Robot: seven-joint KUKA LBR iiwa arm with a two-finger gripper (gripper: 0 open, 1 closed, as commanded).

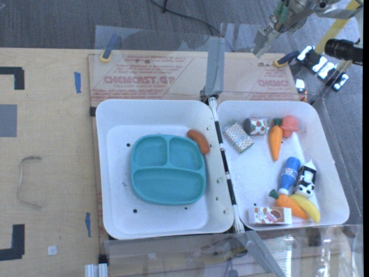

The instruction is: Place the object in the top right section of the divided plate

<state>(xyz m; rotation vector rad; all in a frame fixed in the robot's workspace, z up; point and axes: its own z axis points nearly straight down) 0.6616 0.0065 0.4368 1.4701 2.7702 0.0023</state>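
A teal divided plate (168,169) lies in the left white bin (115,126). Its top right section (185,153) holds nothing. A small orange-brown sausage (198,141) rests against the plate's upper right rim, near the wall between the bins. My gripper (264,41) hangs high at the top right, above the far edge of the right bin (328,154) and well away from both plate and sausage. Nothing shows in it.
The right bin holds a carrot (275,141), a pink toy (290,124), two small patterned boxes (247,133), a blue bottle (289,175), a black-and-white carton (307,179), a banana (305,206) and a flat carton (271,215). A cardboard sheet (150,77) lies behind the bins.
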